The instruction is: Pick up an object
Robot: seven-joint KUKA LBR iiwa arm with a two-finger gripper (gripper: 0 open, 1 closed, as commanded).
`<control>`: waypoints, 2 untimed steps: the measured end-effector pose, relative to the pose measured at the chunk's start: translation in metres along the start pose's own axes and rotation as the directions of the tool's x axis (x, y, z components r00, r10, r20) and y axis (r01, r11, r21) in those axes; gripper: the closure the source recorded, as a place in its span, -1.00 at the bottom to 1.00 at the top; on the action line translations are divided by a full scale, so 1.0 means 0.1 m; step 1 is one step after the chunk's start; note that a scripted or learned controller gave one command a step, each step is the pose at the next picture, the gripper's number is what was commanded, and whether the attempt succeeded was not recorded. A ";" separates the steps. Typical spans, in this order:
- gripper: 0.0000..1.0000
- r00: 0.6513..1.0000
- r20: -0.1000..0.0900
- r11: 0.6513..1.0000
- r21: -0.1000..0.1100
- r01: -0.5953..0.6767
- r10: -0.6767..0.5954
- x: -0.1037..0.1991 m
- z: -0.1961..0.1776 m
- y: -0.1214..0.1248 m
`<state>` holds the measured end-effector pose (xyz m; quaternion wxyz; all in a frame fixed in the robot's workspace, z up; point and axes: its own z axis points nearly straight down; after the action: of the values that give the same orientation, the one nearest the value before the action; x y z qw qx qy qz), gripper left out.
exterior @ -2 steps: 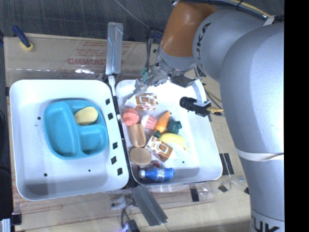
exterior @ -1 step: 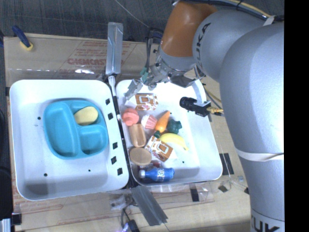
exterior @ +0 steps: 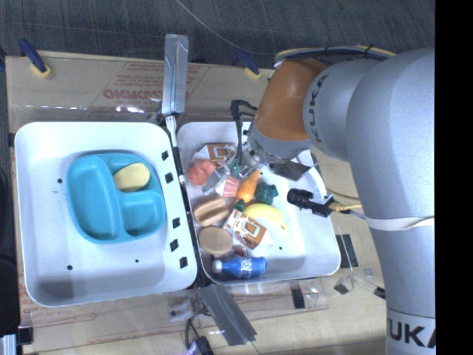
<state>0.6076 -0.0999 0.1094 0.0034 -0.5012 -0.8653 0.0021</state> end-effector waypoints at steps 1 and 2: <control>-1.00 0.955 -0.001 0.955 -0.003 -0.297 0.297 0.14 0.20 -0.40; -1.00 0.994 0.001 0.994 -0.005 -0.113 0.113 -0.03 0.19 0.12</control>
<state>0.6197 -0.0969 0.0907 0.0013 -0.5494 -0.8356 0.0005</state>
